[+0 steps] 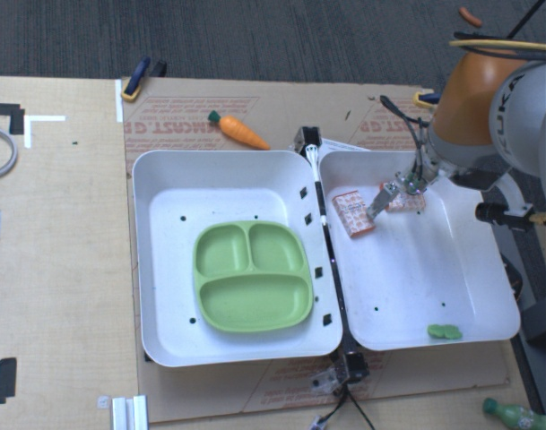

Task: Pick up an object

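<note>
My gripper (pixel 380 208) reaches down into the far part of the right bin (pixel 474 316). Its tip is at a small red-and-white packet (pixel 352 213) lying flat near the bin's left wall. A second pinkish packet (pixel 405 202) lies just behind the gripper, partly covered by it. A small green object (pixel 446 332) rests near the right bin's front edge. The arm's orange band (pixel 474 97) sits above the wrist at the right.
The left bin (pixel 156 258) holds a green divided plate (pixel 252 276). A toy carrot (pixel 240 131) lies on the cardboard behind the bins. A blue-and-yellow object (pixel 137 77) sits at the far left of the cardboard. A green bottle (pixel 515 412) lies at the bottom right.
</note>
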